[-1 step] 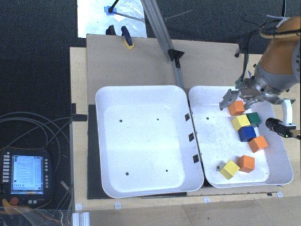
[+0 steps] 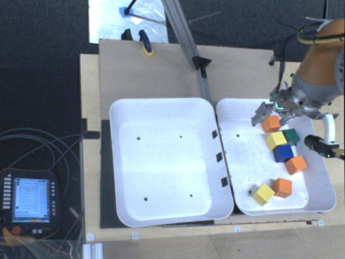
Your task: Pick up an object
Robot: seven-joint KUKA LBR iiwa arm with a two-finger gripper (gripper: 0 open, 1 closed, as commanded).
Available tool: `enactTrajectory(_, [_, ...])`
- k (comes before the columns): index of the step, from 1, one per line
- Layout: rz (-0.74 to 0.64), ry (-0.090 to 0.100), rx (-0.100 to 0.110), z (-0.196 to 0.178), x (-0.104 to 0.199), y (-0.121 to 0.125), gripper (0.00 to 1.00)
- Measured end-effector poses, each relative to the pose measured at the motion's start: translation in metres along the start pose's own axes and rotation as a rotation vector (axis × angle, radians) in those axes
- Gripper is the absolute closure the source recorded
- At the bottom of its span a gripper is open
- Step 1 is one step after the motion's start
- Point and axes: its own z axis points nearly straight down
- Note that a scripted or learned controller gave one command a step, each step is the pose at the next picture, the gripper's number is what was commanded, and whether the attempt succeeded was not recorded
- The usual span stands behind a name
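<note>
While the arm (image 2: 318,63) reaches in low, its gripper (image 2: 268,112) hangs spread apart beside an orange cube (image 2: 271,123).

7 blocks (image 2: 281,153) lie in the right bin (image 2: 242,198).

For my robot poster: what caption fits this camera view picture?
Robot gripper hovers by an orange block among colored blocks in the right bin.

Seven small blocks (image 2: 281,154) in the right bin (image 2: 240,144), three orange, two yellow, one green, one blue
</note>
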Motion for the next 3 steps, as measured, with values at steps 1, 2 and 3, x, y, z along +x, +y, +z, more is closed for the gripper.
enactTrajectory(1, [0.003, 0.000, 0.006, 0.060, 0.002, -0.007, 0.00])
enactTrajectory(2, [0.002, 0.000, 0.005, 0.104, 0.003, -0.007, 0.00])
enactTrajectory(3, [0.000, -0.001, -0.003, 0.090, 0.002, -0.005, 1.00])
